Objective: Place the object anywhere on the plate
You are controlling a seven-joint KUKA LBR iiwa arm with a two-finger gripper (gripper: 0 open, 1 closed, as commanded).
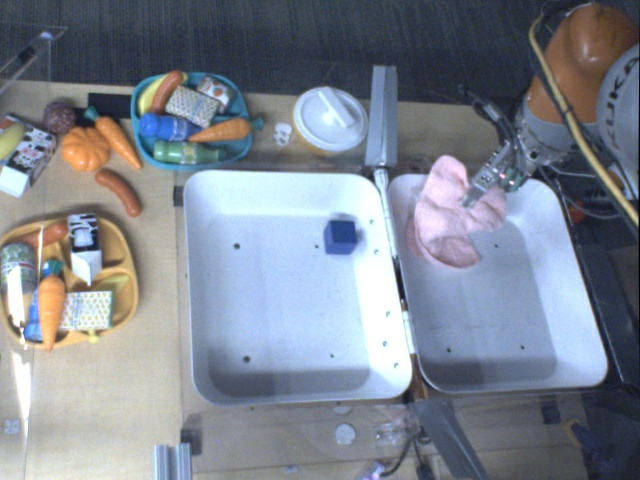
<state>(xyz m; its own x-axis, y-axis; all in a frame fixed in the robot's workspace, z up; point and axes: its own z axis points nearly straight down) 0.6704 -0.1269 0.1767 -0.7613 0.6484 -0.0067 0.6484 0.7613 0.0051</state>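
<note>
Camera view shows the two-finger gripper (487,188) in the right white bin (530,353), its fingers pinching the upper right edge of a crumpled pink cloth (447,226) lying at that bin's upper left. A small blue cube (341,235) sits in the left white bin (260,348).

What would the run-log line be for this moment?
gripper: over pink plate's upper right edge | pink plate: right bin, tilted | blue cube: left bin, apart

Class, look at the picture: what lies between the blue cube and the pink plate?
Bare white bin floor, then the two bins' adjoining rims, between the blue cube and pink plate.
</note>
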